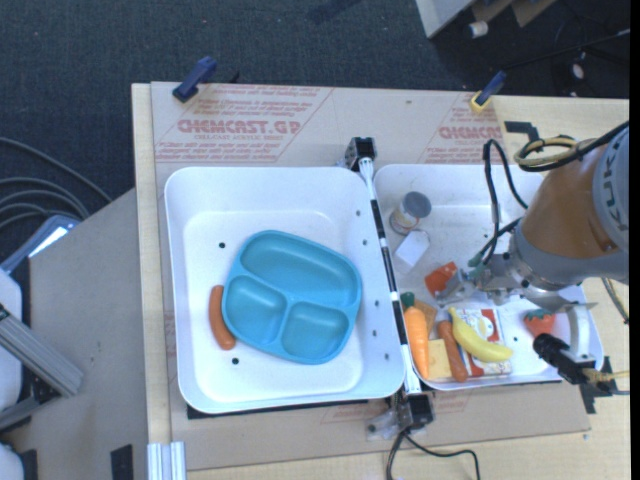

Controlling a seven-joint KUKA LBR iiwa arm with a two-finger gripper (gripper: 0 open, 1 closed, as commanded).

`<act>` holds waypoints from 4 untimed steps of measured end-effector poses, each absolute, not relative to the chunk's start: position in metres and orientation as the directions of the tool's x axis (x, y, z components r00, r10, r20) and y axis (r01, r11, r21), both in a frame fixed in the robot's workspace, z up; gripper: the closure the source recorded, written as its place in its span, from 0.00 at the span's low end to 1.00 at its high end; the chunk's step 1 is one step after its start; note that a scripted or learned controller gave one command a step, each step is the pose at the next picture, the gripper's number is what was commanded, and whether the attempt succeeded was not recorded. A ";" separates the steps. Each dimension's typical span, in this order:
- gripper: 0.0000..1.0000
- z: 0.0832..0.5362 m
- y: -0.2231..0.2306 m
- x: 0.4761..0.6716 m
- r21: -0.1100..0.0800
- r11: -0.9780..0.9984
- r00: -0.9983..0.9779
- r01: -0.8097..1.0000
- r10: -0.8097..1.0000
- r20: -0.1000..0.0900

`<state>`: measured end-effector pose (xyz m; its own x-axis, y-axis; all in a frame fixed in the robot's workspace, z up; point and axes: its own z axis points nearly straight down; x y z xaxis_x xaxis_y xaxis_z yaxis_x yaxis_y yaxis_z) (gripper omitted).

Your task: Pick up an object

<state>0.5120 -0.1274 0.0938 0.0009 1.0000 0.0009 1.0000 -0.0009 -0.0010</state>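
Camera view, slanted down on the worktop: two white bins side by side. Landmark: the banana in the right bin.

- Left of the banana, against the bin wall: a carrot, with a brown sausage-like piece between the two. A red-and-white packet lies under and just right of the banana.
- Up-left of the banana: a small red item, then a white scrap, then a grey round piece farther toward the back wall.
- Far left of the banana, in the left bin: a blue divided plate with an orange-red sausage touching its left rim.
- The gripper hangs just above and behind the banana, under the arm's bulk. I cannot tell how it is set; nothing is visibly held in it.

Judgement: the approach is in hand, with the pick not yet made. The banana looks the likeliest target. To do it well, descend straight over its middle and close across the narrow width, not along the curve. Neighbours crowd the left side, so the carrot could be nudged or caught.
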 end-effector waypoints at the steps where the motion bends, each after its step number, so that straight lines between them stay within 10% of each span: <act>1: 1.00 0.103 -0.127 0.512 0.000 -0.001 0.001 1.000 1.000 0.001; 2: 0.00 0.103 -0.127 0.512 -0.001 -0.001 0.001 1.000 1.000 0.001; 3: 0.00 0.084 -0.104 0.573 0.000 0.001 -0.001 1.000 1.000 0.000; 4: 1.00 0.094 -0.104 0.573 0.001 0.002 -0.002 1.000 1.000 -0.001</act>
